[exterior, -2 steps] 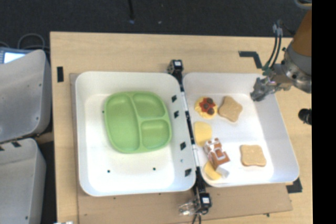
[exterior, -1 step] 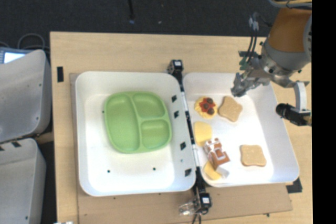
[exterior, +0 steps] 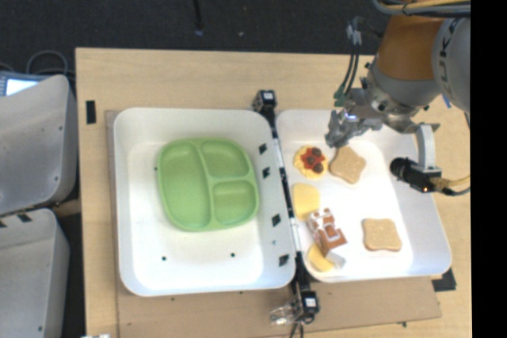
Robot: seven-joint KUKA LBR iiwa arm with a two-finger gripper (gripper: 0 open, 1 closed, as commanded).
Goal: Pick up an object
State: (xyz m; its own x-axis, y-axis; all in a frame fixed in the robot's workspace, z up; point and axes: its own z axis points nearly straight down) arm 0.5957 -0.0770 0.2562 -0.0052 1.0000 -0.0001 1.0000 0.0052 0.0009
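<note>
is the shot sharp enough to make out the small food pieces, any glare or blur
In the camera view, lighting is even and fairly soft; the white right bin is bright, almost washed out, but without hard glare. The green tray is crisp-edged. The toast slice reads clearly, while the small brown and white piece is too coarse to identify. The gripper looks slightly soft against the bin.

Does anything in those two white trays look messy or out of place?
Nothing looks spilled or broken. The toy foods lie loosely scattered in the right white bin, while the green divided plate sits slightly crooked in the left white bin.
</note>
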